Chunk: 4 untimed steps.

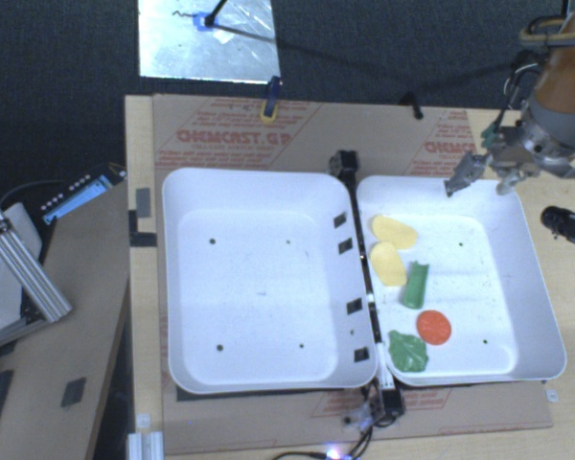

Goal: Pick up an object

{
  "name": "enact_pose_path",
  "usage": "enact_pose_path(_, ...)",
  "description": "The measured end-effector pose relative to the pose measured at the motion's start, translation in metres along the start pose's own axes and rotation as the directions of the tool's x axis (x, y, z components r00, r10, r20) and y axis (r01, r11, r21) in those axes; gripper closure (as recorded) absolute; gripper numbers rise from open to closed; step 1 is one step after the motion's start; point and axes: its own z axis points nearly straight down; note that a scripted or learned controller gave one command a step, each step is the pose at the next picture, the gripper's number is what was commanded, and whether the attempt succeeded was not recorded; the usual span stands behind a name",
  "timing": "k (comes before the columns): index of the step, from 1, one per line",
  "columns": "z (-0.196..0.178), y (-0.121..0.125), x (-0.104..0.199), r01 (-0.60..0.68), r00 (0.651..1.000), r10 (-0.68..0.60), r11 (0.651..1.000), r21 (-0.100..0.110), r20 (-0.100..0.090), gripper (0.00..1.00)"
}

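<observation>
Green and crumpled, nearest of all: a soft-looking green scrap (408, 351) in the near left corner of the right bin (546, 345), close against the divider. Just beyond, almost touching it, an orange-red disc (434, 327), flat on the floor. Farther in, a green stick (416, 285) lying lengthwise, then a yellow lump (388, 264) just beside it and a second yellow lump (394, 230) just behind that. All five bunched along the left side of that bin, probably because tossed loose rather than arranged; leaves the right half bare for an approach. Alongside, the left bin (259, 286), both resting on a printed cardboard sheet (232, 134), likely to keep them level and fixed.

Higher up and farther back, the gripper (482, 177), hovering over the far rim of the right bin, fingers (457, 182) spread apart with nothing between them. Well apart from every candidate, the second yellow lump being closest. Seemingly staged for a descent, no grasp begun.

Farthest, a shiny foil-like sheet (208, 25) on the dark floor.
</observation>
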Motion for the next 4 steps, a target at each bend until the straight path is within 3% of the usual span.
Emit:
enact_pose_path(1, -0.059, 0.037, 0.052, 0.007, 1.000, -0.007, 1.000, -0.008, -0.001, 0.00)
enact_pose_path(2, -0.067, 0.035, 0.048, 0.006, 1.000, -0.006, 1.000, -0.005, 0.001, 1.00)
enact_pose_path(3, -0.105, 0.035, 0.142, 0.010, 1.000, -0.010, 1.000, -0.005, -0.003, 1.00)
enact_pose_path(4, -0.195, 0.033, 0.211, 0.010, 1.000, -0.010, 1.000, -0.011, -0.004, 1.00)
